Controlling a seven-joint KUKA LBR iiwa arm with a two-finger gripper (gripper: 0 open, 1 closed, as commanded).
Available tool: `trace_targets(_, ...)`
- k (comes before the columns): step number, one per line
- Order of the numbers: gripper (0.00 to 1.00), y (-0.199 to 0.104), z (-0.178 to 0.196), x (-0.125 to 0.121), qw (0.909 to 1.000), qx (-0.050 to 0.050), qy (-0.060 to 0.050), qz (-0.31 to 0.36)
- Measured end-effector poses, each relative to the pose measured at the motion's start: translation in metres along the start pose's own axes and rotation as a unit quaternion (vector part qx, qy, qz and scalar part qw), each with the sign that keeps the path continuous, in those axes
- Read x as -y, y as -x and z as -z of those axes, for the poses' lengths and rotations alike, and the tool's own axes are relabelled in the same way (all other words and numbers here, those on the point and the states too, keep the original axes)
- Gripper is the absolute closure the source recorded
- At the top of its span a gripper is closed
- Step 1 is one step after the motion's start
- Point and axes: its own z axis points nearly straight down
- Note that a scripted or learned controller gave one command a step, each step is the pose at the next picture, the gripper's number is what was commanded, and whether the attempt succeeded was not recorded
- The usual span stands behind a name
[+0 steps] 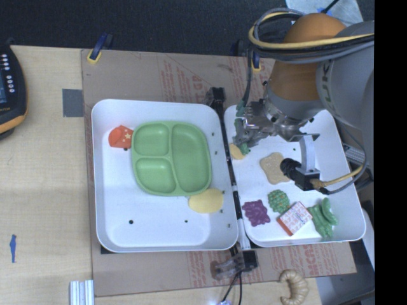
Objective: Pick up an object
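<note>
My gripper [244, 136] hangs low over the far left corner of the right bin [337, 129], close to the divider between the bins. A small pale yellow piece [237, 151] lies just beneath it, partly hidden by it. Further along the right bin lie a tan cracker-like piece [274, 167], purple grapes [256, 212], a green knobbly piece [278, 200], a red and white box [294, 218] and a green vegetable [324, 216]. The arm's wrist covers the far part of that bin.
The left bin [114, 221] holds a green divided plate [172, 157], a red piece with a yellow star [120, 136] at the plate's far left, and a yellow piece [206, 201] at its near right. A black handset [9, 88] lies at the bench's left edge.
</note>
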Motion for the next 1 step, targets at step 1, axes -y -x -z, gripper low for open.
trace_targets(1, 1.0, -0.0549, 0.0099, -0.0157, 1.0, 0.0, 0.002, -0.001)
